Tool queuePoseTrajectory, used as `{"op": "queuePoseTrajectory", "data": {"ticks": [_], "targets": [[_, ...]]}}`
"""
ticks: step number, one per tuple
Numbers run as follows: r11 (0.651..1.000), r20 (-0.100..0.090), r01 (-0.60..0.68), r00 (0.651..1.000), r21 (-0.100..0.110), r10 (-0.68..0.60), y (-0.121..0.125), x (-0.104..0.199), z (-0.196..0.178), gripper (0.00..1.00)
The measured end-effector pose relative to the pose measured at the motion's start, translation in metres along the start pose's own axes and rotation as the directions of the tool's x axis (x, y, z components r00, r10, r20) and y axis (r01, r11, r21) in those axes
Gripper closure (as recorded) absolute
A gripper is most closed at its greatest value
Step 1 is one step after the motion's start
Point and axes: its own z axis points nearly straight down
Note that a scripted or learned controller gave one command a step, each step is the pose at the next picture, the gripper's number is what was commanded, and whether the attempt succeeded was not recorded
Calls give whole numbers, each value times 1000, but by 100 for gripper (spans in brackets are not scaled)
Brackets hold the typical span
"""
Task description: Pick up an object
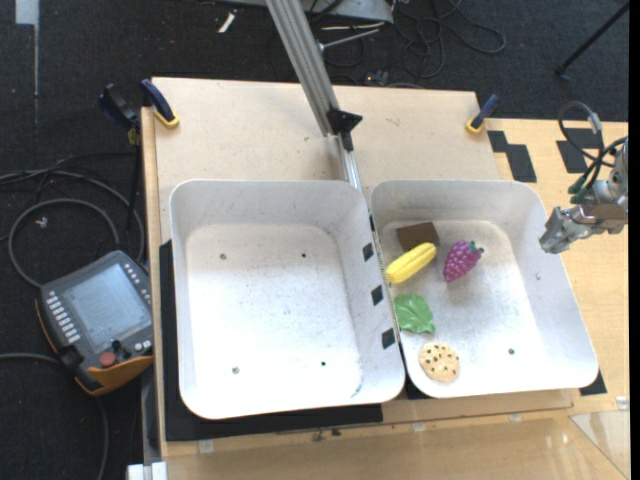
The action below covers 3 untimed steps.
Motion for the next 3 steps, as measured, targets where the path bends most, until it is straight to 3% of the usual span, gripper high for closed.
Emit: {"op": "queuePoseTrajectory", "data": {"ticks": [3], "targets": [[1000,-5,5,1000,6,-5,40,170,13,100]]}}
